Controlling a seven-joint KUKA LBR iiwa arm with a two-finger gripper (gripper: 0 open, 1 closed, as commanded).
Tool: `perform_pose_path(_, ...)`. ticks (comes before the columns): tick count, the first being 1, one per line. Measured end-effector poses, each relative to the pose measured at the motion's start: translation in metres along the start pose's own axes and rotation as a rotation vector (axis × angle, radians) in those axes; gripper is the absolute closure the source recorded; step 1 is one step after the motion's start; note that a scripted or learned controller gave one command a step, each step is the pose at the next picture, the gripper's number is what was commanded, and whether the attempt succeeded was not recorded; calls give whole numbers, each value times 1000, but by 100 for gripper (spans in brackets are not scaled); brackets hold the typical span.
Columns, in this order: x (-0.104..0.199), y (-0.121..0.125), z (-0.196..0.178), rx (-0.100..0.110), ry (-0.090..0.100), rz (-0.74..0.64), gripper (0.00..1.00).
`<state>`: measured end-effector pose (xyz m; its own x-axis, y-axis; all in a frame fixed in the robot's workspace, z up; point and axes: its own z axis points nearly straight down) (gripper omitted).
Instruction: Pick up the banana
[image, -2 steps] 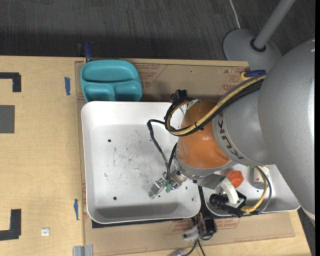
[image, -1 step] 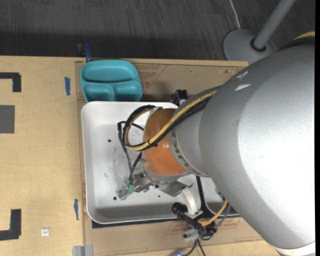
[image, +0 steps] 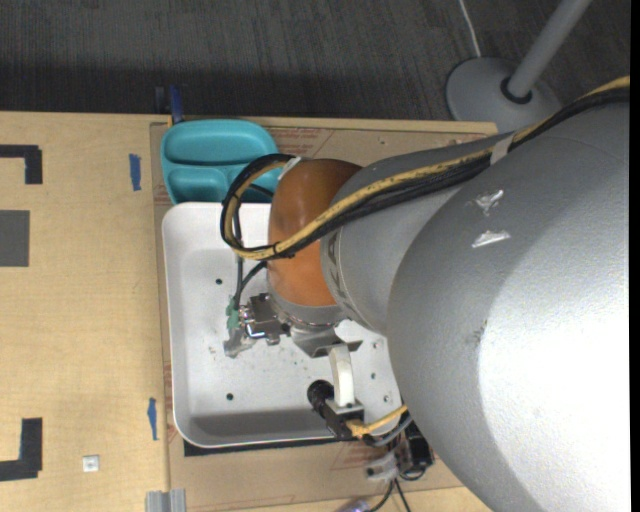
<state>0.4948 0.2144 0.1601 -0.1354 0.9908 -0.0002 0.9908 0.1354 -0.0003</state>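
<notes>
My arm reaches in from the right and covers most of the frame. Its orange wrist band hangs over the middle of a white bin. Below the band, the metal gripper body points down and to the left, close above the bin floor. The arm hides the bin's right part and whatever lies under the wrist. The bare floor to the left of the gripper shows just small dark specks.
A teal plastic tray sits just beyond the bin's far edge. A black cable loop hangs off the wrist. The brown bench with black and blue tape marks stretches to the left. A grey stand base is at the top right.
</notes>
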Motion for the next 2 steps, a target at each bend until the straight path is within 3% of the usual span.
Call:
perform_pose_path(1,7,-14,74,-1,1,-52,0)
perform_pose_path(2,9,-14,64,-3,5,-52,100)
